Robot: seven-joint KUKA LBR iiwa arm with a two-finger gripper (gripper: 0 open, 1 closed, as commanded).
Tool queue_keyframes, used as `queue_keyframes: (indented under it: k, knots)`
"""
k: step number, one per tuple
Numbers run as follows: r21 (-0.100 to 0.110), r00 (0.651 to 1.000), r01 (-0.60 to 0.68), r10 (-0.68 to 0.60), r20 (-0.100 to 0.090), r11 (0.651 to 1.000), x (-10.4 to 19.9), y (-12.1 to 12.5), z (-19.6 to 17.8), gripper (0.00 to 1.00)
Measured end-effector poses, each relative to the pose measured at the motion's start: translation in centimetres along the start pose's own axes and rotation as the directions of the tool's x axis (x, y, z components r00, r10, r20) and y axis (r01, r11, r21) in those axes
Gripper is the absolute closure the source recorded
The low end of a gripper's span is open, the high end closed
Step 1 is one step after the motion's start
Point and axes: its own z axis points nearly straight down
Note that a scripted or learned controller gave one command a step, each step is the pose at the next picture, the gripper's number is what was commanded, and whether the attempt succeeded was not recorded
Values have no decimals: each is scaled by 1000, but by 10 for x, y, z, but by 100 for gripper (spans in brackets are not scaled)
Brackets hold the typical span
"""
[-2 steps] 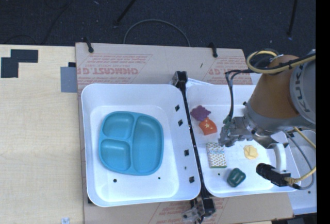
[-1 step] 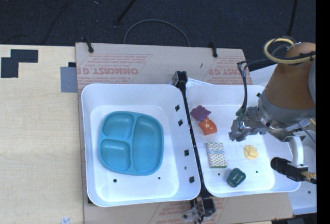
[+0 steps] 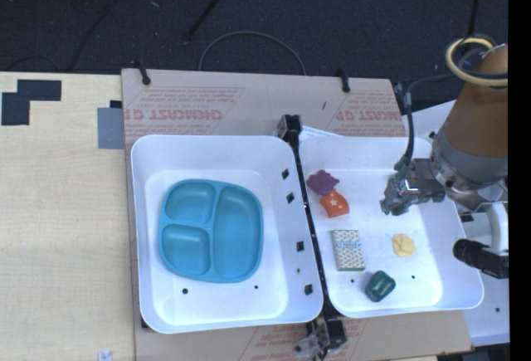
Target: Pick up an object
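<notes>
The task looks barely begun, as far as one can judge: the grey arm with its orange band (image 3: 485, 102) reaches in over the right-hand shallow white bin (image 3: 465, 289), and its gripper (image 3: 401, 198) hangs above the upper right part of that bin with nothing visibly held. The jaws are too small and dark against the bin to read, so whether they are spread or pressed together cannot be told. All the candidate objects lie in that same bin. The closest is a small pale yellow lump (image 3: 403, 246), just below the jaws and slightly toward the near rim. To the jaws' left sit a purple crumpled piece (image 3: 322, 182) and an orange-red block (image 3: 335, 203), the two touching or nearly so. Farther down and left lies a flat rectangular patterned packet in green and white (image 3: 348, 250), and below the yellow lump, near the bin's front edge, a dark teal rounded object (image 3: 380, 285). What remains is the whole pick: choosing one thing, descending, closing and lifting. Nothing lies directly in the way of the yellow lump; the purple and orange pair would be harder to separate. Well to the left, across the black divider (image 3: 303, 218), the other white bin (image 3: 149, 301) holds a blue compartmented plastic tray (image 3: 211, 230), all on the cardboard-covered surface (image 3: 249, 102).
</notes>
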Motion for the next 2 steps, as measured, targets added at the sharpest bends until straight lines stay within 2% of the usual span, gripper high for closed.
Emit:
queue_keyframes:
  k: [1, 2]
  knots:
    - [6, 1000, 2, -2, -1, 1000, 42, 10, 9, 100]
    - [5, 1000, 5, -5, -2, 1000, 98, 34, 9, 100]
